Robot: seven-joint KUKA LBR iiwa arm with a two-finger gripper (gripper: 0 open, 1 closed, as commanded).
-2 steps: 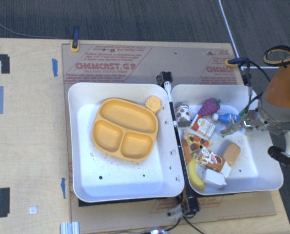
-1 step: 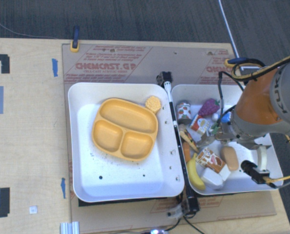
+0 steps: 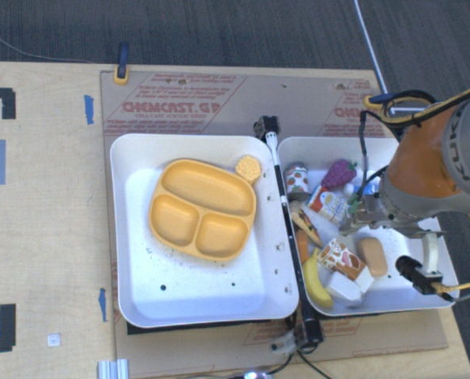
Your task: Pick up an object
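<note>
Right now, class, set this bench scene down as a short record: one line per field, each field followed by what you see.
left bin: holds a yellow divided plate and a small round yellow waffle at the plate's far right corner
right bin: cluttered with toy food
items in right bin: purple grapes, small can, banana, bread roll, two small cartons
arm: reaches in from the right, over the right bin
gripper: low among the items, beside a carton; grip unclear
</note>
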